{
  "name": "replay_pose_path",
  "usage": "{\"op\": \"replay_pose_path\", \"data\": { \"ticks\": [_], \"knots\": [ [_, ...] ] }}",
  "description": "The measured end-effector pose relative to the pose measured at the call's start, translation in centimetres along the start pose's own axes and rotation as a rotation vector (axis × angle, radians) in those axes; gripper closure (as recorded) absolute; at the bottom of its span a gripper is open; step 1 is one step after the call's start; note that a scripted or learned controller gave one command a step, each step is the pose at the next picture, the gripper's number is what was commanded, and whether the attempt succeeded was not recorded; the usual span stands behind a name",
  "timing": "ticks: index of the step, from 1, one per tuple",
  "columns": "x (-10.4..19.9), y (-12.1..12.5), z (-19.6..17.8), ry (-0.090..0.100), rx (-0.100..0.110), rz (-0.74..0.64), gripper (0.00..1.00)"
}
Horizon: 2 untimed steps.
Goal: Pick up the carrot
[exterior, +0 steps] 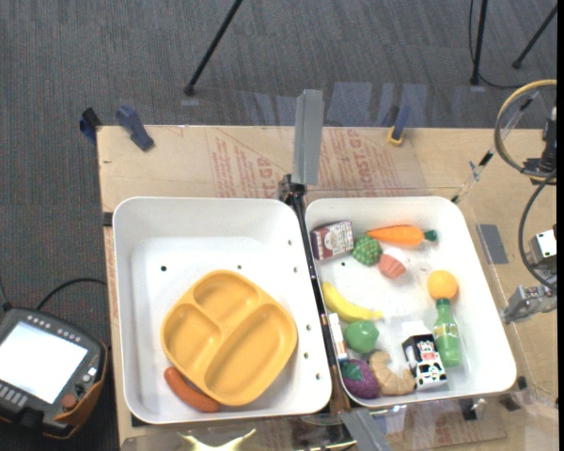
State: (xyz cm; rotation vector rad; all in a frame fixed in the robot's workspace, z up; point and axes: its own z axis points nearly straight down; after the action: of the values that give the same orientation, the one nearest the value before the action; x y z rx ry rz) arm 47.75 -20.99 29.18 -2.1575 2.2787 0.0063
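Note:
The carrot [401, 236] is orange with a green stub at its right end. It lies flat along the far wall of the right bin [484, 252], between a green bumpy vegetable [366, 250] and the bin's right corner. A salmon-coloured piece [392, 266] sits just in front of it. A grey metal part that looks like my gripper [532, 302] hangs at the right edge of the view, outside the right bin and well to the right of and nearer than the carrot. Nothing is seen held there.
The right bin also holds a dark red box [332, 240], a banana [348, 303], an orange [442, 285], a green bottle [446, 332] and several other toys near the front. In the left bin [141, 242] lie a yellow divided plate [228, 336] and a sausage [190, 390].

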Motion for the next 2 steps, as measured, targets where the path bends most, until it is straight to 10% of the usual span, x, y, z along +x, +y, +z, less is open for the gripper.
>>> {"op": "replay_pose_path", "data": {
  "ticks": [1, 2],
  "knots": [
    [-0.5, -9.7, 2.3, -0.003, -0.002, -0.253, 1.00],
    [-0.5, -2.2, -4.3, 0.000, 0.001, -0.513, 1.00]
  ]
}}
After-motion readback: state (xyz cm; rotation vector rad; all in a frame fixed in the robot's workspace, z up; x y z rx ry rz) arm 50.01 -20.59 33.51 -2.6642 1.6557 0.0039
